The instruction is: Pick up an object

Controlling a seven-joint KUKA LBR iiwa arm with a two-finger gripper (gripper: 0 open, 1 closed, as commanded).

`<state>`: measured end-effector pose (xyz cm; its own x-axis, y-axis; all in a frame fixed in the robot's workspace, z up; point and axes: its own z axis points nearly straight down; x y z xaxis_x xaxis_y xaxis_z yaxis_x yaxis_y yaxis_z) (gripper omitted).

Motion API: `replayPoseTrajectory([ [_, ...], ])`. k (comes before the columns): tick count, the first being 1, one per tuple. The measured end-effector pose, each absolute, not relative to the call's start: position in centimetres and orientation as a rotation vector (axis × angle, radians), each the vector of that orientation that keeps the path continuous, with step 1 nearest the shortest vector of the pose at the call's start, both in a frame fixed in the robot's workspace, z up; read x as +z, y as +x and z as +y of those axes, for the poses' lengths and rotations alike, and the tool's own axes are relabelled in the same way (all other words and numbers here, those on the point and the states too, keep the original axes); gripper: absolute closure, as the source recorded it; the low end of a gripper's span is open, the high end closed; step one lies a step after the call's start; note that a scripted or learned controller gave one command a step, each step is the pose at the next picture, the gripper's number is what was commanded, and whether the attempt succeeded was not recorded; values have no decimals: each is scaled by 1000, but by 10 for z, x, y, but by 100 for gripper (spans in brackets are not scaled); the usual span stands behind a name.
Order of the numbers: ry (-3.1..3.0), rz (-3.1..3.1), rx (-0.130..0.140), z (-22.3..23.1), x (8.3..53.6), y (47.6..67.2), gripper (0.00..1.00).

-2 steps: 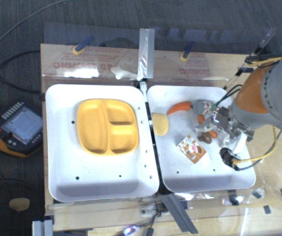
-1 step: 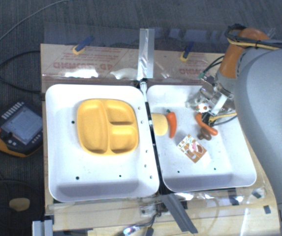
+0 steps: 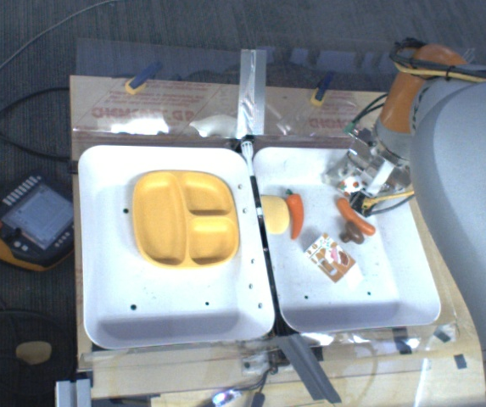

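In the right bin [image 3: 395, 299] lie several small objects: an orange carrot [image 3: 294, 214] beside a pale yellow round piece [image 3: 274, 214] near the divider, a white and brown packet [image 3: 333, 259] in the middle, and an orange-red sausage-like piece [image 3: 355, 215] with a small dark bit [image 3: 350, 236] at its lower end. My gripper [image 3: 358, 179] hangs over the bin's upper right part, just above the sausage-like piece. Nothing shows between its fingers.
The left bin [image 3: 107, 303] holds a yellow compartment tray [image 3: 186, 217]. A metal divider post [image 3: 252, 91] stands behind the bins, with blue and yellow clips on the board at the back. A handheld pendant [image 3: 26, 220] lies on the floor at left. The grey arm [image 3: 459, 142] fills the right side.
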<state>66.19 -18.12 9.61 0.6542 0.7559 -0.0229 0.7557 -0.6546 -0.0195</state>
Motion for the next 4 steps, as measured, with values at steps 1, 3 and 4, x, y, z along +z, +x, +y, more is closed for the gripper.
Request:
replayPoseTrajectory([
  [1, -3059, -726, 7, -131, 219, 637, 100],
  [3, -3127, -319, 12, -149, 217, 660, 100],
  [4, -3121, -333, 7, -111, 227, 659, 100],
])
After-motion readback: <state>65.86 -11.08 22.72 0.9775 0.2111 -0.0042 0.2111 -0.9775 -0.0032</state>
